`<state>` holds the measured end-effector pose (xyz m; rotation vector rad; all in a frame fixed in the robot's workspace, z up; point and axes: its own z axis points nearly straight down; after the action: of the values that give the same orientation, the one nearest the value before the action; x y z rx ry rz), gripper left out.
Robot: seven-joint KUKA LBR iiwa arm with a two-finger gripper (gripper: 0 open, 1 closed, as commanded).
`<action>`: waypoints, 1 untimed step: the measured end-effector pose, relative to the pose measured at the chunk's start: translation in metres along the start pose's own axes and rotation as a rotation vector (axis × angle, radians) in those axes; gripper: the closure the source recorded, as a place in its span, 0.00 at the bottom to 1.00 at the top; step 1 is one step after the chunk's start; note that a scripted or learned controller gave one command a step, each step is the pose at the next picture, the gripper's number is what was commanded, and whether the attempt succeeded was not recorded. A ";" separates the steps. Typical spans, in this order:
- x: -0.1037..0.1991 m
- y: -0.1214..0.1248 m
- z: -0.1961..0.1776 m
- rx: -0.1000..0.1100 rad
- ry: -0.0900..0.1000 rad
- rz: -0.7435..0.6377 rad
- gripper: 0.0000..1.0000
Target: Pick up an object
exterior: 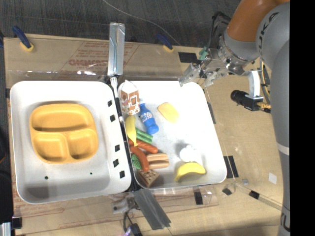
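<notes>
Toy foods [152,141] crowd the right bin [209,132] (claw [194,76] open above its corner).

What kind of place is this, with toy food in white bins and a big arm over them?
Most likely a robotics lab set up for grasping trials. A grey and orange robot arm reaches over the right bin of toy food, a yellow divided tray lies in the left bin, and clamps hold cardboard to the bench.

Grey arm with orange band [256,14] reaching in from the right, gripper [196,77] above the right bin's [211,132] far corner, toy food heaped along that bin's left side, yellow divided tray [64,132] in the left bin [19,181]
</notes>
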<state>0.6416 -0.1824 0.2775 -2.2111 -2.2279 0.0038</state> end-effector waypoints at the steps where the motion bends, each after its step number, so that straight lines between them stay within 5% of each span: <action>1: 0.074 -0.022 0.104 0.007 0.002 -0.095 0.00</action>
<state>0.6187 -0.1081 0.1737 -2.0983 -2.3260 0.0097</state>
